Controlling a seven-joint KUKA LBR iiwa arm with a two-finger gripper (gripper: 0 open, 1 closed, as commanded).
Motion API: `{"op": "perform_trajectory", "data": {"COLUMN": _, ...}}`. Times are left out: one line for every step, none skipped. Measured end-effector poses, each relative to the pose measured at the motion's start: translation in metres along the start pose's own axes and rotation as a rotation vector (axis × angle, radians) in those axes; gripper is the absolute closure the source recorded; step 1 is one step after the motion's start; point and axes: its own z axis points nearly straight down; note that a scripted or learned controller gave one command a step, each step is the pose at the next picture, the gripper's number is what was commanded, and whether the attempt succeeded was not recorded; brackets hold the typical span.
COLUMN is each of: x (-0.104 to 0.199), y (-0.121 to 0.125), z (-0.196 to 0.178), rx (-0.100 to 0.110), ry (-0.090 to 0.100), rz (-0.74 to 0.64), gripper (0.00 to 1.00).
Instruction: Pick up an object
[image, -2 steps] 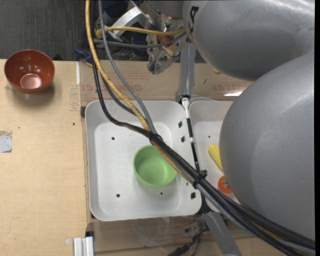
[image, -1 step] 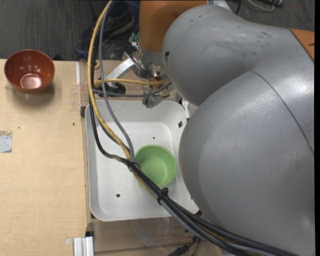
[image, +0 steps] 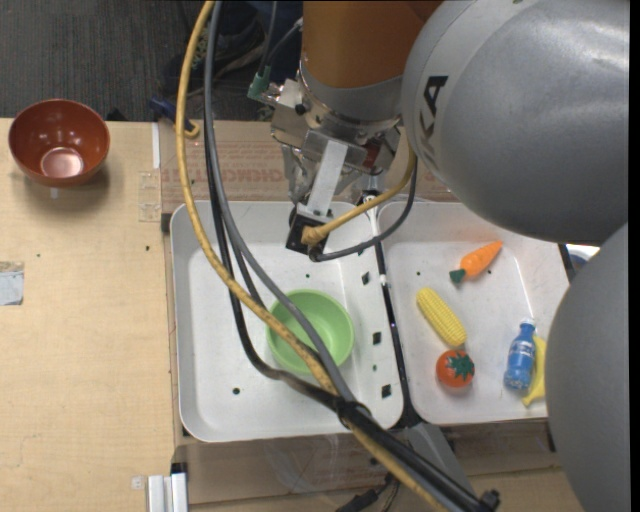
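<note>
A light green bowl lies in the left white bin, partly crossed by cables. The right bin holds an orange carrot, a yellow corn cob, a red tomato, a small blue bottle and a yellow item at its right wall. My gripper hangs over the back edge of the left bin, close to the divider, well behind the green bowl. The wrist housing and its fittings cover the gripper's lower part. No object is seen in it.
A red-brown bowl stands on the wooden bench at the far left, outside the bins. Black and yellow cables drape across the left bin. The grey arm covers the upper right of the view.
</note>
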Motion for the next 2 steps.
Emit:
{"op": "perform_trajectory", "data": {"x": -0.005, "y": -0.025, "z": -0.039, "rx": 0.000, "ry": 0.001, "rz": 0.565, "gripper": 1.00}}
{"op": "perform_trajectory", "data": {"x": -0.054, "y": 0.070, "z": -0.037, "rx": 0.001, "ry": -0.001, "rz": 0.334, "gripper": 1.00}}
